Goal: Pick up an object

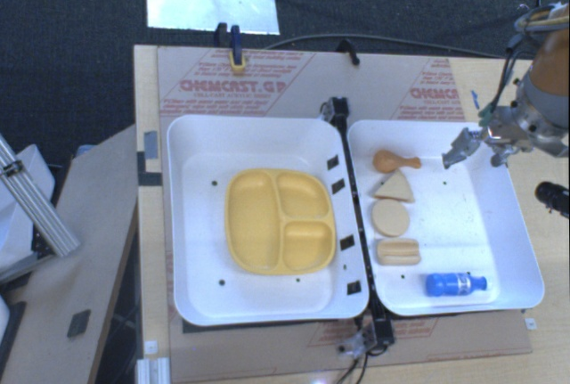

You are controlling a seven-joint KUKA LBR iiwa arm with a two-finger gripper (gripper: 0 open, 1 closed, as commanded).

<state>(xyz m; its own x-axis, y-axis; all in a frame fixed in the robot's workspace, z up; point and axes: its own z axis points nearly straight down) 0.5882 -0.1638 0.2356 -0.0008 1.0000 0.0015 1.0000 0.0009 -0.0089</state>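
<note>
Fingers [478, 147]: spread open, holding nothing, above the right bin's [517, 222] upper right part.
Right bin, left side: drumstick [394, 162], wedge [394, 187], round biscuit [390, 217], bun [397, 251]; blue bottle [454, 284] lower down.
Left bin [196, 195]: yellow divided tray [280, 220].

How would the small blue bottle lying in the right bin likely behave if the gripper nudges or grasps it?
The small blue plastic bottle lies on its side on the smooth floor of the right white bin, so a nudge would probably roll it. It looks rigid and probably light. Its rounded body might slip between fingers.
</note>
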